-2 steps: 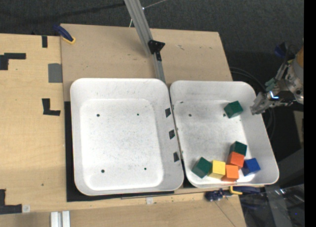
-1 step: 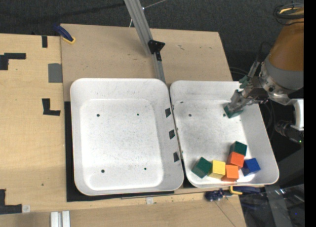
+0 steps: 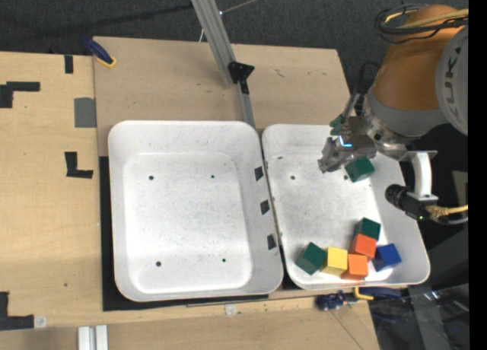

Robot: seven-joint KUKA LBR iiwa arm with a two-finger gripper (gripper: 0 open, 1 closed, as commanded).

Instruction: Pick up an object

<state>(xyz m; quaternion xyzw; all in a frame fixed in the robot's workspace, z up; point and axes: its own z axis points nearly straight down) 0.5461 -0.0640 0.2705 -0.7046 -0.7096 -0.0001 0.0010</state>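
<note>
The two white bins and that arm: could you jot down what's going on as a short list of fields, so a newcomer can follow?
arm: grey and orange, reaching in from the right over the right bin
gripper: above the upper part of the right bin
green block at gripper: right beside the fingertips; whether it is gripped cannot be told
block cluster: lower corner of the right bin, with dark green, yellow, two orange, blue, another green
left bin: beside the right bin
</note>
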